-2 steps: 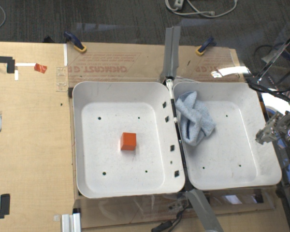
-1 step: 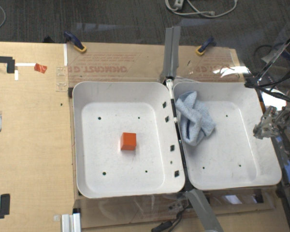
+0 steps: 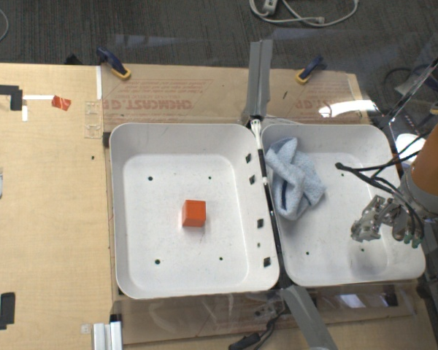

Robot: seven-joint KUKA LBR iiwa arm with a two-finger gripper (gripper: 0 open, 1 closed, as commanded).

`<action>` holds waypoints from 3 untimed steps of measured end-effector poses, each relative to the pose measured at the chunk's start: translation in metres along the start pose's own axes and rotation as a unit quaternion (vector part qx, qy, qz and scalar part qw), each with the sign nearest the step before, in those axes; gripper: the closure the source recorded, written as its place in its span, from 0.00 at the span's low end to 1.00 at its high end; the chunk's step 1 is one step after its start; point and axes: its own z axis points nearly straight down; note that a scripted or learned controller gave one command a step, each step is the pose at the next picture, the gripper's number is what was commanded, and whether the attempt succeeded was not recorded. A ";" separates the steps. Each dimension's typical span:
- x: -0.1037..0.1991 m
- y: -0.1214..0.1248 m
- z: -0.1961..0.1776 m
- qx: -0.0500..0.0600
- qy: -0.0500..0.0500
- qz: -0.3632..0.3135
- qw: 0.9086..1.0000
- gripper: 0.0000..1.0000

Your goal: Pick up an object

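An orange-red cube [image 3: 194, 214] sits alone on the floor of the left bin [image 3: 131, 195], roughly at its centre and a little toward the near side, well apart from every wall. In the right bin [image 3: 336, 268] a crumpled light-blue cloth [image 3: 293, 179] lies against the left wall, bunched in the far-left part of that bin and reaching toward its middle. The two white bins stand side by side, touching along a shared edge where small black clips run down the seam.

The gripper [image 3: 371, 222] hangs over the right bin's near-right area, well apart from the cloth and far from the cube. Nothing shows between its metal fingers; whether they are spread or pressed together cannot be told from this angle. Black cables loop from the arm [image 3: 432, 168] across the right bin's right side.

The bins rest on a desk [image 3: 44, 195], with brown cardboard [image 3: 182, 97] under their far edge, held by blue-and-yellow clamps [image 3: 114, 63].
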 end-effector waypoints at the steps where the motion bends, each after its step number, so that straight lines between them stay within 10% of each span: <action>1: -0.019 0.013 -0.087 0.000 -0.002 -0.201 0.980 1.00; 2: -0.111 0.024 -0.176 0.000 -0.003 -0.356 0.934 1.00; 3: -0.123 0.010 -0.113 -0.001 -0.001 -0.516 0.856 1.00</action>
